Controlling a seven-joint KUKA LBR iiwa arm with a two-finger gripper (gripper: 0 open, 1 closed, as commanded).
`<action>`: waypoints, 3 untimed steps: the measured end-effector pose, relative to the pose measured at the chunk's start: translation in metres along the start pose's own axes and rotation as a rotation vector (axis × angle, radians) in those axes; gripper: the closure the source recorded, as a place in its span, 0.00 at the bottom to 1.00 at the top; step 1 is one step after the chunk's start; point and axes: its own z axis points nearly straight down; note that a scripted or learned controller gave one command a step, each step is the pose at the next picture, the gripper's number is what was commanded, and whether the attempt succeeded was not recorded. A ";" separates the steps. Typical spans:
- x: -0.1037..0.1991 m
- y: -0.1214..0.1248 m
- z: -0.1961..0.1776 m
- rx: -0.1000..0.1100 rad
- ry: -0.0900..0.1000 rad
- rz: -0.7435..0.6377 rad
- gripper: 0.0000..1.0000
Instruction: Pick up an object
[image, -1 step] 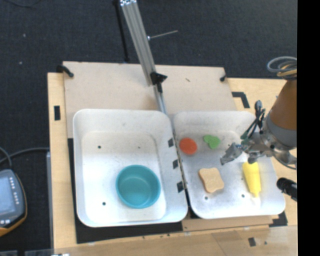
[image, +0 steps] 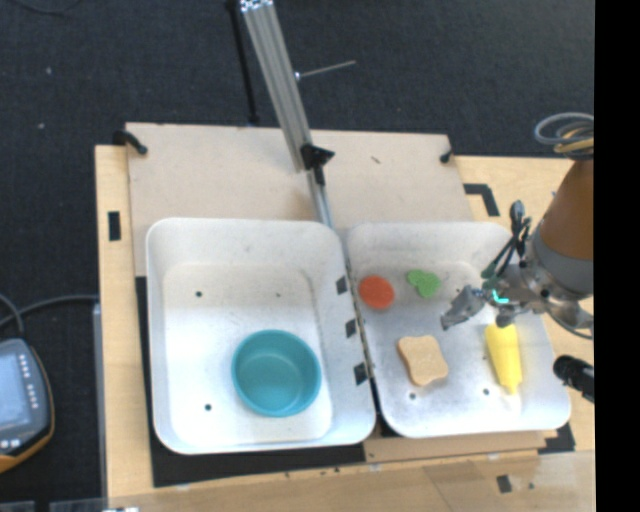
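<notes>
The right bin (image: 530, 412) holds an orange round piece (image: 376, 291), a green piece (image: 425, 283), a slice of toast (image: 423, 360) and a yellow corn-like piece (image: 503, 355). My gripper (image: 482, 314) hangs over this bin's right half, just above and left of the yellow piece's upper end. It is open, with one grey finger (image: 457, 309) pointing left toward the bin's middle and nothing between the fingers. The toast lies below and to the left of the gripper.
The left bin (image: 170, 300) holds a teal bowl (image: 276, 373) near its front. A metal pole (image: 285, 95) slants down to the divide between the bins. The arm's orange band (image: 572, 215) stands over the right bin's right rim.
</notes>
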 end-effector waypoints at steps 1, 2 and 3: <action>0.005 -0.006 0.054 0.001 -0.001 0.002 0.00; -0.001 -0.015 0.103 0.006 -0.001 0.002 0.00; -0.002 -0.014 0.143 0.002 -0.002 0.002 0.00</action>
